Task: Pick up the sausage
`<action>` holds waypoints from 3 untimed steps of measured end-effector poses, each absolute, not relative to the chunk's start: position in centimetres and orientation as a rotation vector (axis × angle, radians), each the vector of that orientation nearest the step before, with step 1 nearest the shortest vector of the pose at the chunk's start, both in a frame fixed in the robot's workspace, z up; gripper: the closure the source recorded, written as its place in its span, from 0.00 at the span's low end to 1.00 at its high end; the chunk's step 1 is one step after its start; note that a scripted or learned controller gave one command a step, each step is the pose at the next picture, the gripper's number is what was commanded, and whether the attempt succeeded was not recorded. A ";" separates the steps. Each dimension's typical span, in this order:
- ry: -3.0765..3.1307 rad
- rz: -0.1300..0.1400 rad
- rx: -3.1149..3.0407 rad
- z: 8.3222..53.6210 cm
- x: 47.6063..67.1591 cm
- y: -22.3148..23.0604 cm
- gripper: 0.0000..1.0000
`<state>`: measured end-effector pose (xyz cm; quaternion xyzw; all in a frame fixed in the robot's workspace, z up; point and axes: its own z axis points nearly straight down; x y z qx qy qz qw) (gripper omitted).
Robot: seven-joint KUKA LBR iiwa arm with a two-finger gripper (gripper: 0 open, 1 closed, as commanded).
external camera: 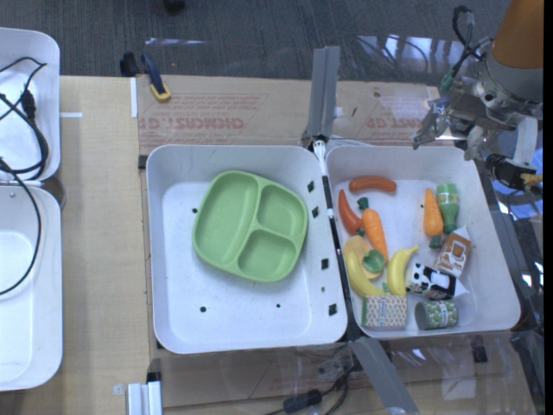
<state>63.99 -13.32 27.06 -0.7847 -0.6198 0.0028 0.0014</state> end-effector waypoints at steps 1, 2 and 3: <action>-2.021 0.009 -2.400 13.8 65.8 -9.4 0.00; -2.017 0.008 -2.400 9.2 65.8 -13.0 0.00; -2.016 0.006 -2.402 10.0 65.9 -13.0 1.00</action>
